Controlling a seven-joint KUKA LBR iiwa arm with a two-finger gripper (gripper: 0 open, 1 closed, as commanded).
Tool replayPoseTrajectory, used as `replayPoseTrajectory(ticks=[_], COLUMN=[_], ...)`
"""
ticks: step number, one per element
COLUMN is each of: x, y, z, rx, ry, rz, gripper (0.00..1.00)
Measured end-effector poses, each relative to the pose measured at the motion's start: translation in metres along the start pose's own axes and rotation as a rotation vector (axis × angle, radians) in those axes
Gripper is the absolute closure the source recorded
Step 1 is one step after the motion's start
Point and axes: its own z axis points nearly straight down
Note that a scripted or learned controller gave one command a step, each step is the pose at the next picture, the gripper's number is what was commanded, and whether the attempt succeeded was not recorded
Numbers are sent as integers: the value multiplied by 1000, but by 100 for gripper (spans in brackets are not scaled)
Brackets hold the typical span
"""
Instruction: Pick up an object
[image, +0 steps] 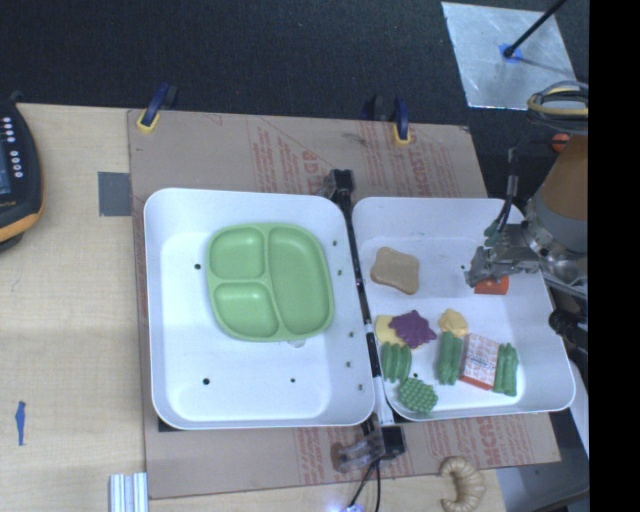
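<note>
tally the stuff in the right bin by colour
green: 4 –
yellow: 2 –
purple: 1 –
tan: 1 –
orange-red, under the gripper: 1 –
red and white packet: 1 –
total: 10

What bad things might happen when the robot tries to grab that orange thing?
The tool sits right over the small orange object, which is mostly covered, so it may pinch badly and slip off. That object lies close to the right bin's far wall, so the tool might bump the wall or just push the object along.
</note>
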Motion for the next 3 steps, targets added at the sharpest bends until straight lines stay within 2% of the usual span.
replayPoseTrajectory(ticks=[1, 2, 3], x=[62, 103, 101], y=[33, 18, 49], z=[-13, -10, -5], rx=[-2, 6, -1], ry=[-1, -1, -2], rz=[-9, -6, -4], gripper=[100, 100, 100])
